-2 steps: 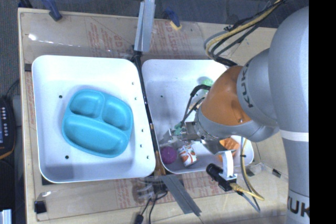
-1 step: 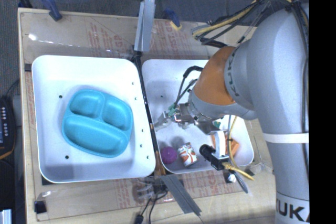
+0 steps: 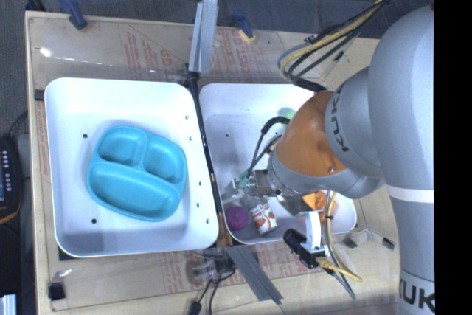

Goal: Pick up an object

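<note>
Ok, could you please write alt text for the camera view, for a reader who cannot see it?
A grey robot arm with an orange band reaches from the right into the right white bin, its hand low over a purple object and a small white-and-orange object. The left white bin holds a blue divided tray.

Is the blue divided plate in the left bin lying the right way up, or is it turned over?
Right way up. The blue plate shows its three hollow compartments facing the camera, lying flat in the left bin.
</note>
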You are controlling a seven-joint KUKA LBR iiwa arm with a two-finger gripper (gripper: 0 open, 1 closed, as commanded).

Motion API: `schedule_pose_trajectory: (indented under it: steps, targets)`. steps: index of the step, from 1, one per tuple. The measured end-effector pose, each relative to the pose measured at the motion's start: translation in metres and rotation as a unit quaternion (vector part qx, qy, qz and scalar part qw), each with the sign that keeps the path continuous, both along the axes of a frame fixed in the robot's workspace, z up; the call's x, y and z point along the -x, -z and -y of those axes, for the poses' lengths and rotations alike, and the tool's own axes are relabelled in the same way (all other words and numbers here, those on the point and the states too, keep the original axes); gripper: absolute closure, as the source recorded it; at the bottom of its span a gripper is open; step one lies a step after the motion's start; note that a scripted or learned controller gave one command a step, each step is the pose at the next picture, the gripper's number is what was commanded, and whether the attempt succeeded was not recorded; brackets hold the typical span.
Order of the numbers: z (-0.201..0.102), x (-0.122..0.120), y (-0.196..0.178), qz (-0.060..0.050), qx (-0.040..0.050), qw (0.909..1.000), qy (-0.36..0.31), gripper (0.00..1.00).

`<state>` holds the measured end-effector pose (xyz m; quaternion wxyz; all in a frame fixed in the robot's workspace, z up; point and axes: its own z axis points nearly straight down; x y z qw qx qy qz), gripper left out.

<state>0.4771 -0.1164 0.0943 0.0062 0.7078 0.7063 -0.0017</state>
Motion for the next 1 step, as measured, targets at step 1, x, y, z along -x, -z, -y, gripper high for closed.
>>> schedule_pose_trajectory:
  steps: [1]
  targets:
    - [-0.0030, 0.0008, -0.0080, -0.004, -0.0037, 1.0000, -0.003, 1.00]
